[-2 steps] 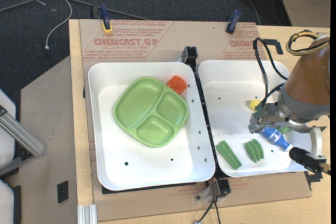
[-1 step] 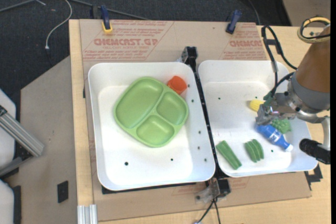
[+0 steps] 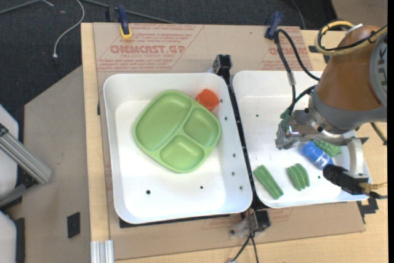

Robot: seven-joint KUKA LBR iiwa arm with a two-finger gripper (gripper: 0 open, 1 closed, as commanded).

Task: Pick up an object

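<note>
Two white bins — left bin [image 3: 123, 194] holding green plate [image 3: 178, 130], orange piece [image 3: 208, 98], jaws' [image 3: 289, 135] grip unclear

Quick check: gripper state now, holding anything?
Gripper: over the right bin, beside a blue object; open or closed cannot be told, no grasp visible.

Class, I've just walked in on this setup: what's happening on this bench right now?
A robot arm reaches into the right bin, its tool low beside a blue object. Two green pieces lie nearby. In the left bin sit a green divided plate and an orange object.
</note>
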